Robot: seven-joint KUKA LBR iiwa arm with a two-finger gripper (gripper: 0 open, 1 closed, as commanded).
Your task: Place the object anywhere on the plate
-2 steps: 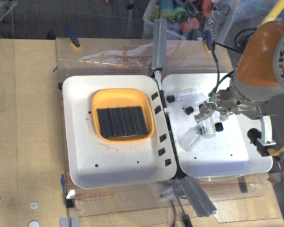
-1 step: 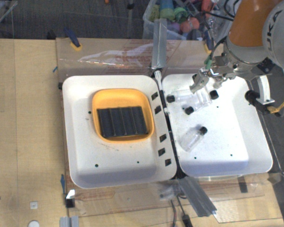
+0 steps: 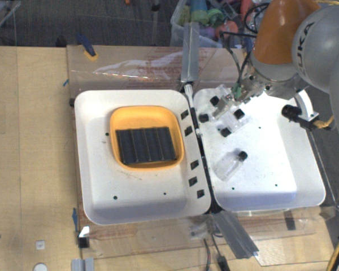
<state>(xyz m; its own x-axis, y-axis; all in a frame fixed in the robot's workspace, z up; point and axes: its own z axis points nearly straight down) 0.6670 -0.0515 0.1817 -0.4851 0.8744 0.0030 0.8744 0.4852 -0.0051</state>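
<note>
While the claw [image 3: 237, 95] hovers over the right bin [image 3: 282, 179], grip unclear, a vial [image 3: 230, 162] lies below, plate [image 3: 145, 116] leftward.

Plate [image 3: 147, 135]: I see it orange, squarish, a dark ribbed rectangle inside, flat in the left bin.
Object [image 3: 230, 162]: I see a clear vial, black cap, lying right of the plate.

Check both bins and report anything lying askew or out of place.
One thing stands out: the clear bottle with a black cap lies on its side, at a slant, in the right bin, not on the orange plate in the left bin. The plate already carries a dark ribbed block. Nothing looks spilled or broken.
</note>
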